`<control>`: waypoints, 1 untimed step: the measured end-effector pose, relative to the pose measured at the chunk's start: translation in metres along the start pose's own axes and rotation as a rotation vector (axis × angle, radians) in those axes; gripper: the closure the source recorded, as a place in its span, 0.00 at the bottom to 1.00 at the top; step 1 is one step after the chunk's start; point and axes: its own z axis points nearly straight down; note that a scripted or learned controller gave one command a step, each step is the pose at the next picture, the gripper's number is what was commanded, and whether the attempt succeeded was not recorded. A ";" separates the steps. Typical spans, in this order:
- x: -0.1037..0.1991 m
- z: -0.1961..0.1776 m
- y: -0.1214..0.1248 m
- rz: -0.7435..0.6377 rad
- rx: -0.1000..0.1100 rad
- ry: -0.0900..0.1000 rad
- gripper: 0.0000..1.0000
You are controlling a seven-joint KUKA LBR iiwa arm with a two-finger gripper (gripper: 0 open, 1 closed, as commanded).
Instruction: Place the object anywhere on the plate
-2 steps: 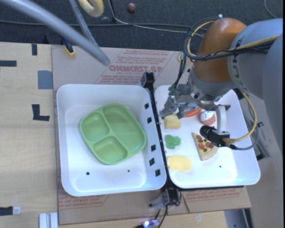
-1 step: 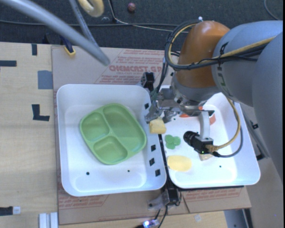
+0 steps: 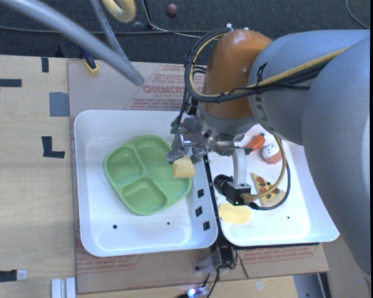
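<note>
The object is a small pale yellow block (image 3: 184, 169), like a piece of cheese. It sits directly under the gripper (image 3: 180, 149), at the right edge of the green divided plate (image 3: 137, 176). The arm bends steeply down over it. I cannot tell whether the jaws are apart or together.

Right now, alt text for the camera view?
A grey robot arm's hand hovers at the right edge of a green plate in the left bin, with a yellow block just below it. The right bin holds small toy foods.
</note>
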 end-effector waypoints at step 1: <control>0.028 -0.002 -0.018 0.002 0.001 -0.001 1.00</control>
